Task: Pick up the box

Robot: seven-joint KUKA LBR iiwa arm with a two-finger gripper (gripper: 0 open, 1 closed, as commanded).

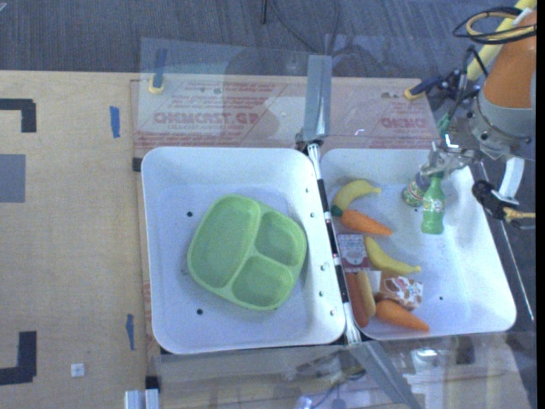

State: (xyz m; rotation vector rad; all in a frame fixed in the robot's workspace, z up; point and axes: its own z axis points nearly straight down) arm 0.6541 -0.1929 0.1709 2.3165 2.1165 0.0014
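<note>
Hand (443,162) hung at right bin's far edge; box (350,250), prob. the small one by divider, lay well left/nearer. Couldn't tell hand's state.

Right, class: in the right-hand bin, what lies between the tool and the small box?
In the camera view, a can sits close by the tool. After it comes a bare stretch, then an orange carrot just before the box.
</note>
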